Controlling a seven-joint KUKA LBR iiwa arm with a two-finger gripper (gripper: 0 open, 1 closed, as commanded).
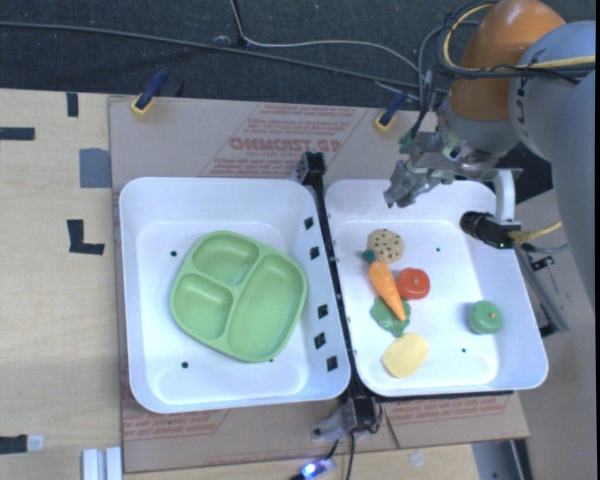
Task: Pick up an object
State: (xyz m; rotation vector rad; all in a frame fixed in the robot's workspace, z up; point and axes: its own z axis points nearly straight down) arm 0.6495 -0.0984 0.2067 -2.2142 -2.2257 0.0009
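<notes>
Arm: bulky grey KUKA arm (570, 98), smooth rounded casing.
Band: glossy orange dome-like band (500, 53) at the arm's 10 o'clock.
Cables: thin black and yellow cables (450, 38) loop around the band.
Gripper: dark grey metal two-finger gripper (400, 194).

Two bins are sitting side by side on a cardboard sheet (280, 138) that is lying on the bench (40, 268). In the left bin (140, 208) a divided plate (240, 295) is lying near the middle. In the right bin (520, 368) a cookie (384, 243) is lying toward the far left, with a toy carrot (386, 283) just in front of it. A tomato slice (414, 284) is touching the carrot's right side. A lemon-like piece (405, 355) is lying nearer the front edge, and a small round fruit (486, 317) is sitting well apart at the right. The gripper (404, 190) is hanging over the right bin's far edge, behind the cookie.
</notes>
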